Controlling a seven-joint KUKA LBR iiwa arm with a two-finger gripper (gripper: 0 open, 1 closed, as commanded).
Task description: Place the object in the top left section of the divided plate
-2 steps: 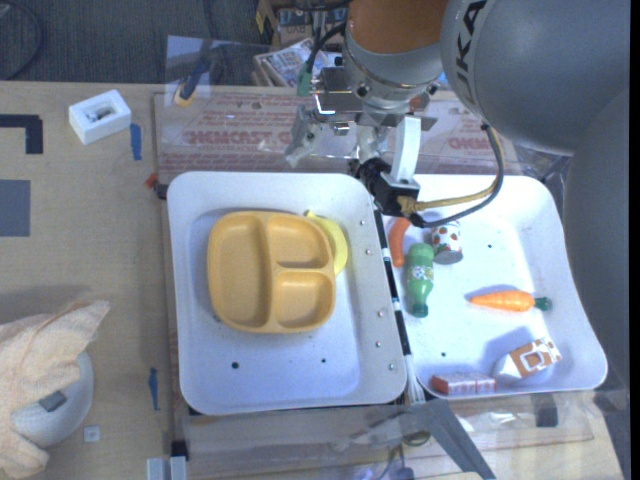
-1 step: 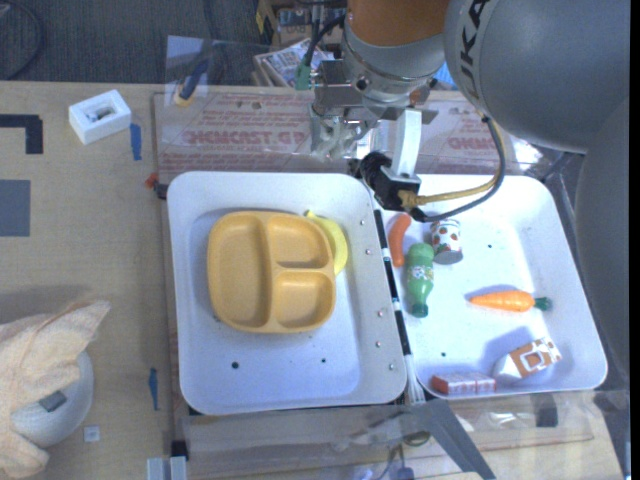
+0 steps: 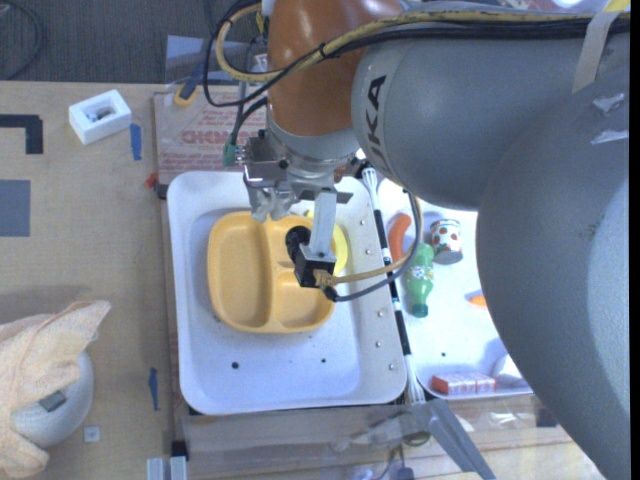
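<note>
A yellow divided plate [image 3: 240, 273] lies in the left white bin [image 3: 280, 383]. It has one long section on its left side and smaller sections on its right. My gripper [image 3: 268, 206] hangs low over the plate's top edge, near the ridge between sections. The wrist and its fittings cover the plate's upper right part. No object shows at the gripper or in the bare parts of the plate.
The right bin [image 3: 455, 353] holds an orange carrot-like piece [image 3: 399, 234], a small ball [image 3: 446, 238], a green bottle [image 3: 420, 284] and a red and white box [image 3: 462, 382]. On the bench to the left are a small white box [image 3: 100, 116] and a pale cloth [image 3: 40, 353].
</note>
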